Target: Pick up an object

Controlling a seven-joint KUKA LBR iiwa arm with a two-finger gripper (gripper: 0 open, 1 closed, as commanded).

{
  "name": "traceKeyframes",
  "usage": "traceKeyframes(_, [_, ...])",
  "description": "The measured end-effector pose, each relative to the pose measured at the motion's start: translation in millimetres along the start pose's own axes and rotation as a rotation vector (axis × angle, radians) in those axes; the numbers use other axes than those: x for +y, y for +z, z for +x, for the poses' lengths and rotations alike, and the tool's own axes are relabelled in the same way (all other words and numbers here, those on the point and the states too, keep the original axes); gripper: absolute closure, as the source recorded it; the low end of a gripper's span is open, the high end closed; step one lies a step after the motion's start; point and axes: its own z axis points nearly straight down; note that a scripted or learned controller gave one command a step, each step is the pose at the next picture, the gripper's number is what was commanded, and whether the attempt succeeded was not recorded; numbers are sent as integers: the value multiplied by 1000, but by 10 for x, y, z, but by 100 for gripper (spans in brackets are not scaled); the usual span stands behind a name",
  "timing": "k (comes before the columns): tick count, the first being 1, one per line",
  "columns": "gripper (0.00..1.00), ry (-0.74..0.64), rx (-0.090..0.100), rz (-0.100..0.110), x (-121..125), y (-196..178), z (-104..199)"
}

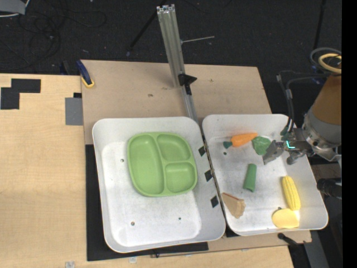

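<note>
Tool (281, 151) over right white bin (312, 219), grip state unclear to you. Risk: crowded green leafy toy (260, 145) and orange carrot (244, 140) deflect your grasp.

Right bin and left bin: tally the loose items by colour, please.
Green: 3, the divided plate, cylinder and leafy piece
Orange: 1, carrot
Yellow: 2, corn cob and lemon
Tan: 1, wedge
Total: 7

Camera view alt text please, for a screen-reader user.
The claw hangs over the right bin beside a green toy, near a carrot, green cylinder, corn cob and lemon. The left bin holds a green divided plate.
</note>
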Motion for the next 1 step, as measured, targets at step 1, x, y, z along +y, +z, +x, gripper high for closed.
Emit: traceKeyframes(1, [0, 0, -1, -3, 7, -11, -1])
